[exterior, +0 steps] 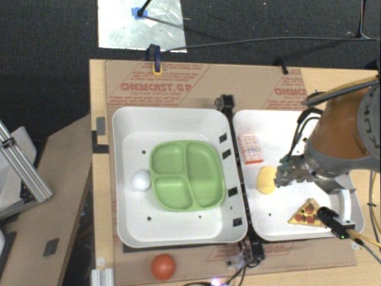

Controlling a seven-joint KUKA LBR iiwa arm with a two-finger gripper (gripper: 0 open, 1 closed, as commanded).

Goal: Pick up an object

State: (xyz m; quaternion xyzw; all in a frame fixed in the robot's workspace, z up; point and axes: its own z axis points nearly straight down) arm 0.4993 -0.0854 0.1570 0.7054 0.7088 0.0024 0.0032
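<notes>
Here the gripper (284, 174) hangs low in the right bin (271, 226), its dark fingertip end just beside the right flank of a yellow lemon-shaped toy (266, 180), apparently touching it; whether the fingers stand apart or together cannot be told from this slant, and nothing shows between them, so I would not call the lemon held. That closeness suggests the lemon is the thing being tried for, approached from the arm's own side since the arm (345, 133) reaches in from the right, its orange band bulking over the bin's far right part. Near the lemon, toward the bin's upper left, lies a small red-and-white packet (250, 148), flat and apart from it; toward the lower right lies a toy pizza slice (306, 213), well clear of the gripper. The left bin (128, 130) carries a green divided plate (187, 175) at its middle, with a white ball (141, 180) resting against the plate's left rim. Outside the bins, on the bench's front edge, sits an orange-red ball (163, 266), out of play for this reach.
</notes>
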